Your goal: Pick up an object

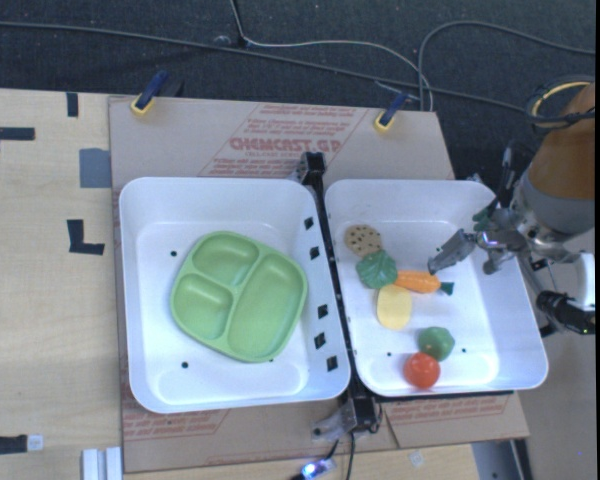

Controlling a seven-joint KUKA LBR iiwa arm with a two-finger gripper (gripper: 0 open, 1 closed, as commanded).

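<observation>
Over the right bin (500, 363) we see the gripper (448, 260), slanting down from the grey arm (560, 183) at the right. We cannot tell how far its jaws stand apart, and nothing shows between them. Just below the jaws lies a carrot (418, 281), near them but seemingly apart. Left of the jaws sits a leafy green piece (377, 269), touching the carrot, with a brown cookie (361, 237) above it. Below the jaws, past the carrot, lies a yellow piece (394, 307); farther down are a green pepper (436, 342) and a tomato (422, 370). Far left of the jaws, the left bin (140, 218) holds a green divided plate (240, 295).
</observation>
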